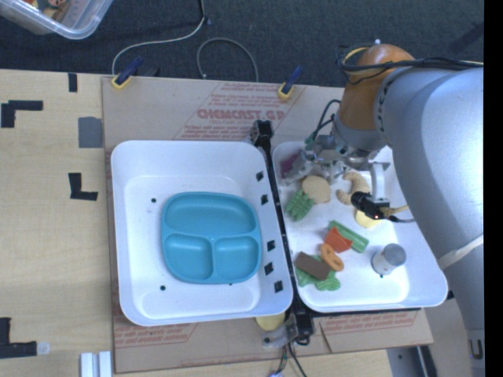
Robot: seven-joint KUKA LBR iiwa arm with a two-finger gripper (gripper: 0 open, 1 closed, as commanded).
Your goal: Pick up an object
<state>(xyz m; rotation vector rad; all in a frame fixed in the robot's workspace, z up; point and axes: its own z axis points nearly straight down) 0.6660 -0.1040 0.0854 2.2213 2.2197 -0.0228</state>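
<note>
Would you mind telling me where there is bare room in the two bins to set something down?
Left bin: bare floor rings the blue plate, widest along its far side. Right bin: bare only at the near right corner beyond the grey knob; the far half is crowded with toys under the end effector.

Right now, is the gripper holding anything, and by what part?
Cannot tell. The gripper is low in the right bin over the toy food pile; no item shows between its fingers.
</note>
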